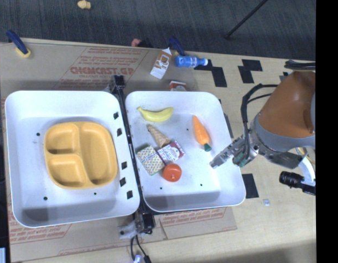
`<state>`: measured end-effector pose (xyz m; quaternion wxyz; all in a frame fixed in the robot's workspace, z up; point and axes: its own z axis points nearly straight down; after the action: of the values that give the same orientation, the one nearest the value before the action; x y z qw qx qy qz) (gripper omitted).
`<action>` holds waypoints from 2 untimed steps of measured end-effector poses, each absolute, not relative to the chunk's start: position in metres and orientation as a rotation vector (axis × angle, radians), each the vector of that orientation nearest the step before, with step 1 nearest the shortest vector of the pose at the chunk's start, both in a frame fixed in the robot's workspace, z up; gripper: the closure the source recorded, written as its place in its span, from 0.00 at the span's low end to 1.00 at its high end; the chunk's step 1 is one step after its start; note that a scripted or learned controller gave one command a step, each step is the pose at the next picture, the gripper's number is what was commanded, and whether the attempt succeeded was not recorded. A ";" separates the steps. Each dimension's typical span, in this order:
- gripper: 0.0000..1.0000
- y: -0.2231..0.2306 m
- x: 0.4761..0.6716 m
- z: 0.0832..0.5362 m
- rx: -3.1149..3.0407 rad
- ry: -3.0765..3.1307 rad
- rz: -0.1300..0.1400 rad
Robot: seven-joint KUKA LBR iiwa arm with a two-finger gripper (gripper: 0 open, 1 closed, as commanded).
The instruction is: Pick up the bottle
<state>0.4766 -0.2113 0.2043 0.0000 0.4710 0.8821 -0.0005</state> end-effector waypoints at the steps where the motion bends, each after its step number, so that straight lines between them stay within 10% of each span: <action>1: 1.00 -0.141 0.476 0.177 1.444 2.794 -0.001; 2: 1.00 -0.207 0.477 0.252 1.073 2.951 -0.002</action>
<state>0.4768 -0.2074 0.2525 0.0006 0.3417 0.9398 -0.0007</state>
